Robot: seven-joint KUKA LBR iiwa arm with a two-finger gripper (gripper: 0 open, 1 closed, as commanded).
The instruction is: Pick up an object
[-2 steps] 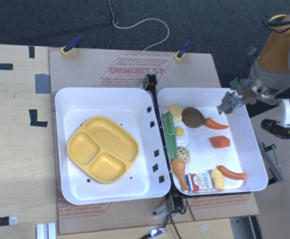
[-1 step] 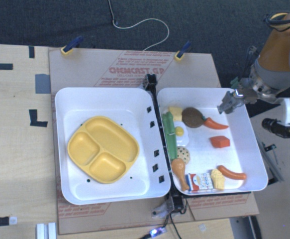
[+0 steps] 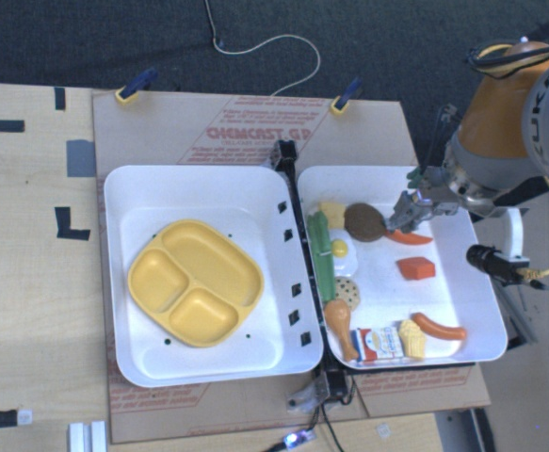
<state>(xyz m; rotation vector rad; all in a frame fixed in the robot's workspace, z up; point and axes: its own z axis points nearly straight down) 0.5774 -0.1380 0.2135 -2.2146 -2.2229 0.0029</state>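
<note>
Brown and round, the toy nearest the gripper [image 3: 408, 212] is a ball-like piece [image 3: 363, 221] lying in the upper middle of the right bin [image 3: 481, 295]; I am seeing the gripper hanging just to its right, close beside it, though I cannot tell whether they are touching, and I cannot tell how the jaws are standing. Just under the gripper an orange carrot-like piece [image 3: 409, 238] is lying flat, and below that a red block [image 3: 416, 268] is sitting on bare white floor. To the left of the brown piece a pale yellow item [image 3: 331, 215] is resting against a long green vegetable [image 3: 322, 255] that is running down the bin's left wall, with a fried egg toy [image 3: 341, 250] beside it. Lower down I am looking at a speckled cookie [image 3: 347, 294], an orange drumstick [image 3: 339, 325], a small printed carton [image 3: 379, 343], a yellow piece [image 3: 411, 338] and a sausage [image 3: 439, 327] along the near edge. The grey arm with its orange band [image 3: 500, 111] is reaching in from the right. In the left bin [image 3: 123, 191] a yellow divided plate [image 3: 195, 282] is lying flat. Both bins are sitting on a cardboard sheet [image 3: 246, 130] held by two blue and yellow clamps [image 3: 137, 85].
</note>
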